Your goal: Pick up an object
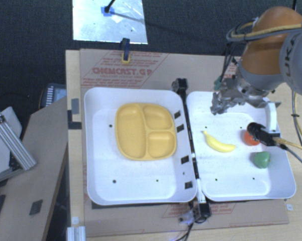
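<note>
Up high over the right bin (281, 185): gripper (220, 106), fingers too blurry to tell. Below it, well apart: banana (219, 143), red thing (250, 139), green thing (261, 159).

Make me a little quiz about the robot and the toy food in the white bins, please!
1. True or false: the banana lies in the same bin as the yellow divided plate.
2. Which thing lies nearest the right bin's front edge? A) the banana B) the green object C) the red object
3. Fill in: the gripper hangs over the ___ bin, near its back edge.

Key: 1. False: the banana is in the right bin, the plate in the left bin. 2. B. 3. right.
</note>
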